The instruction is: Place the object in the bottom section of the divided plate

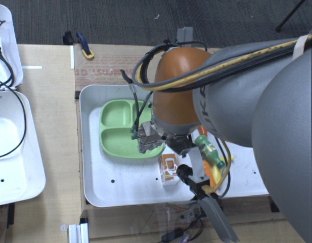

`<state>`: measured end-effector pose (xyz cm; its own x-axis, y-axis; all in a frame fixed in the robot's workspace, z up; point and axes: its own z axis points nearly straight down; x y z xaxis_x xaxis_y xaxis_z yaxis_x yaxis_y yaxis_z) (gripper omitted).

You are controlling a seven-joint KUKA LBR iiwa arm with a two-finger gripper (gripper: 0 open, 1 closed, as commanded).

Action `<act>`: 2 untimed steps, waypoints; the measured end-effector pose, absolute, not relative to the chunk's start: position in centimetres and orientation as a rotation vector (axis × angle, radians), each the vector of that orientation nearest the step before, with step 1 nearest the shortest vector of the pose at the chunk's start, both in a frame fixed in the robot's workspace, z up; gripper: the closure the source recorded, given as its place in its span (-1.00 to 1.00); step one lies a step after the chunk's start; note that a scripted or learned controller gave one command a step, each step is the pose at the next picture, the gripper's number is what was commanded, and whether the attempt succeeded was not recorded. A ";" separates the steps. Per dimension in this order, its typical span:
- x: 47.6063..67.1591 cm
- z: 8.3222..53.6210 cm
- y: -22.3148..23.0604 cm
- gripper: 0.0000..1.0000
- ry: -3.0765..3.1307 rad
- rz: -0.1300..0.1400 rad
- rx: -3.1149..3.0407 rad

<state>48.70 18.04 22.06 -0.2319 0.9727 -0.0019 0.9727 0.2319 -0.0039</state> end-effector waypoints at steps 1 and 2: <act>53.1 30.7 12.3 1.00 -2.385 0.006 -2.046; 52.3 36.2 13.0 1.00 -2.163 0.007 -2.280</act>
